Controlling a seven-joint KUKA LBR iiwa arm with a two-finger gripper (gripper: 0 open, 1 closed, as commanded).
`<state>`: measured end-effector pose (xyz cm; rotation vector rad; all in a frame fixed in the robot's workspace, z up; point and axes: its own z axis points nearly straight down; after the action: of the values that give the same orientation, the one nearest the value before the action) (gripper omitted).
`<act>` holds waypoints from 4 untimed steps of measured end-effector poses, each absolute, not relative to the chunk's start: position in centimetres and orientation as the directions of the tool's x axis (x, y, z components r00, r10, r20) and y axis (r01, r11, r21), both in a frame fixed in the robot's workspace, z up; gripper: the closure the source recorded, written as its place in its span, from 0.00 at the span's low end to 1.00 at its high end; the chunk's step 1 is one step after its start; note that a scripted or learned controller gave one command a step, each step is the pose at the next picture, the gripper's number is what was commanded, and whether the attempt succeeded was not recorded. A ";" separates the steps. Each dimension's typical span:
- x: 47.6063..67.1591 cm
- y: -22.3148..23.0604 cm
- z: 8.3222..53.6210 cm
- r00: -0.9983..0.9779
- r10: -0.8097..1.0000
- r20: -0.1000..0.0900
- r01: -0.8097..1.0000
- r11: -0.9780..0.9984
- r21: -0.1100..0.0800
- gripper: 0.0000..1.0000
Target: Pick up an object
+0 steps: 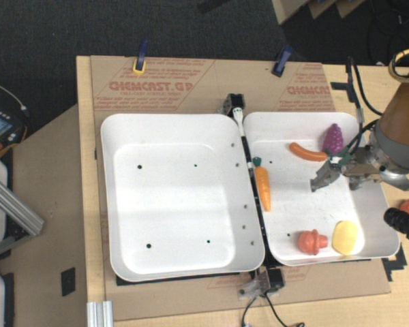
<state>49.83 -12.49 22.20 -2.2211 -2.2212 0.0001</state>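
The gripper (pixel 325 178) hung over the right bin (pixel 286 237), whether open or closed I could not tell. It might close on nothing: the sausage (pixel 307 152) lay just beside it, the carrot (pixel 262 188) farther off.

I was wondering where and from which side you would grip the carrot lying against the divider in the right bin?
Probably across the thick orange upper half of the carrot, coming straight down from above. It lies flat, lengthwise along the left wall of the right bin, so one finger must slip between carrot and wall; the tapered lower tip offers less to pinch.
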 end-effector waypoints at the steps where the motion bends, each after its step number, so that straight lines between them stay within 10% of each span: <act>1: 47.8 -16.7 8.1 0.003 1.000 0.001 1.000 -0.003 -0.002 0.00; 2: 57.4 -20.8 8.6 -0.003 1.000 -0.006 1.000 0.003 0.009 0.00; 3: 47.4 -22.5 12.3 0.006 1.000 0.003 1.000 -0.006 -0.006 0.00; 4: 56.1 -22.2 27.6 -0.006 1.000 -0.010 1.000 0.006 0.023 0.00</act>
<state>56.10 -22.18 27.63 -2.2305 -2.2446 -0.0151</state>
